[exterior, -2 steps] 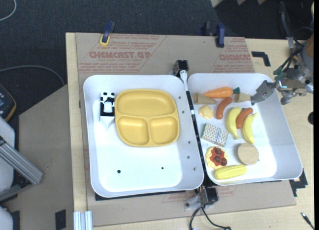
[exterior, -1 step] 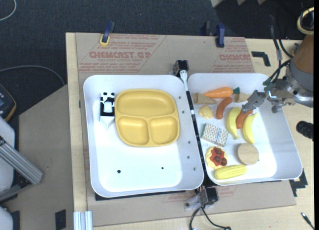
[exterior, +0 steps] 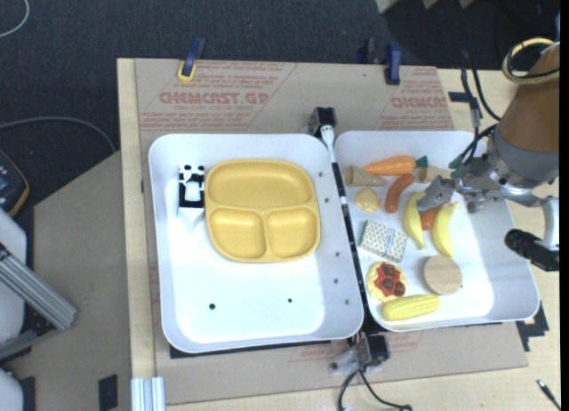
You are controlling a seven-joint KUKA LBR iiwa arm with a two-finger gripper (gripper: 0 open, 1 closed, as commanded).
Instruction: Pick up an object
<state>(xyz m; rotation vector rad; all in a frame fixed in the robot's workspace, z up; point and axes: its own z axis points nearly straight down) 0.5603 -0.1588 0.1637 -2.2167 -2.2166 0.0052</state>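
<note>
I see my pincer (exterior: 437,197) low in the right bin (exterior: 498,307), over the bananas (exterior: 428,227) (open or shut, I cannot tell).

I count two shallow white plastic bins: the left bin (exterior: 178,311) and the right bin (exterior: 507,298). In the left one I see one yellow three-compartment plastic tray (exterior: 262,207). In the right I count two yellow toy bananas (exterior: 442,229), one orange toy carrot (exterior: 389,166), one yellow toy corn cob (exterior: 409,308) and one round tan wooden disc (exterior: 442,274).
</note>
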